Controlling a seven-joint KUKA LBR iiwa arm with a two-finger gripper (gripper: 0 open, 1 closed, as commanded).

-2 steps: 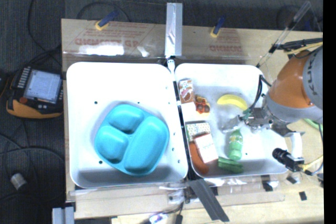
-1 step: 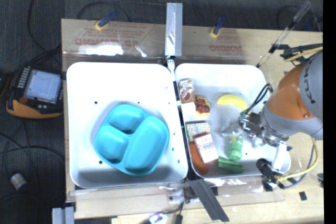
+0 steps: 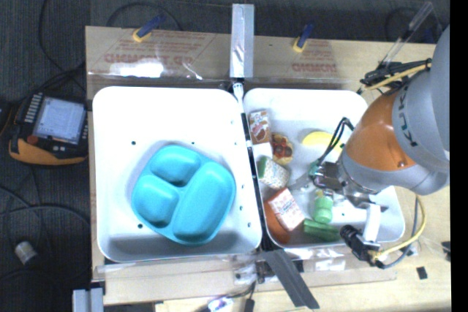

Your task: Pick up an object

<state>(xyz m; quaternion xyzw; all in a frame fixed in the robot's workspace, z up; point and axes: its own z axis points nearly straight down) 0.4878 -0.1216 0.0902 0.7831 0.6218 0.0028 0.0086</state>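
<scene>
The left bin [image 3: 117, 157] holds a smooth turquoise three-compartment tray [image 3: 183, 191]. The right bin [image 3: 307, 102] holds a rounded yellow object [image 3: 316, 139], printed packets [image 3: 284, 210] along its left wall and green pieces [image 3: 320, 219] near its front. The arm [image 3: 398, 142] bends down over the right bin with the gripper [image 3: 325, 183] just above the green pieces; finger state cannot be determined.

- Robotics lab or test cell, seen from above.
- Wooden table [image 3: 409, 58] carrying two shallow white bins [image 3: 117, 157] side by side, edges held by blue and yellow clamps [image 3: 148, 28].
- Industrial grey arm with orange band [image 3: 380, 139] reaching in from the right.
- Dark carpet floor [image 3: 44, 25] strewn with loose cables, a handheld control pendant [image 3: 51, 129] lying beside the table.
</scene>
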